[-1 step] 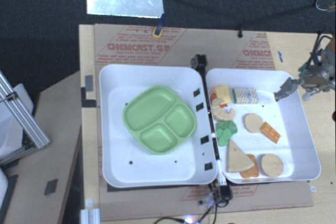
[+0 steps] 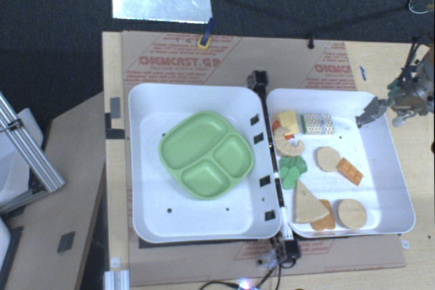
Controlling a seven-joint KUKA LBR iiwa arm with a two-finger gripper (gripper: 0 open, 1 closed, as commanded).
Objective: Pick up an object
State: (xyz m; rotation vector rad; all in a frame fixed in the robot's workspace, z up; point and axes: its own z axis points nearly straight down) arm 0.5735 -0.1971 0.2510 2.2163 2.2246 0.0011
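A tan bench (image 2: 75, 214) carries a printed cardboard sheet (image 2: 178, 59), and on it two shallow white bins sit side by side, touching along a black clipped seam

The left bin (image 2: 146, 214) holds a pale green divided plate (image 2: 206, 155) with three compartments, lying flat and turned at an angle near the bin's middle

The right bin (image 2: 396, 170) holds the toy food on offer for the pick, all of it lying on the bin floor: a tan wedge (image 2: 307, 202) near the front edge with an orange piece (image 2: 325, 219) tucked against it, a round tan biscuit (image 2: 352, 214) just beside that, a green leafy piece (image 2: 292, 170) by the seam, a smaller tan disc (image 2: 327, 159) at the centre, an orange cracker (image 2: 349, 170) just right of the disc, a speckled block (image 2: 317, 123) and a yellow block (image 2: 288, 121) along the far side, and a small red-and-white piece (image 2: 288, 140) below the yellow block

The arm's gripper (image 2: 380, 112) hangs over the far right corner of the right bin, apart from every item, the speckled block being nearest; nothing is seen in its grasp, and whether the claw is spread or pressed together cannot be told at this angle
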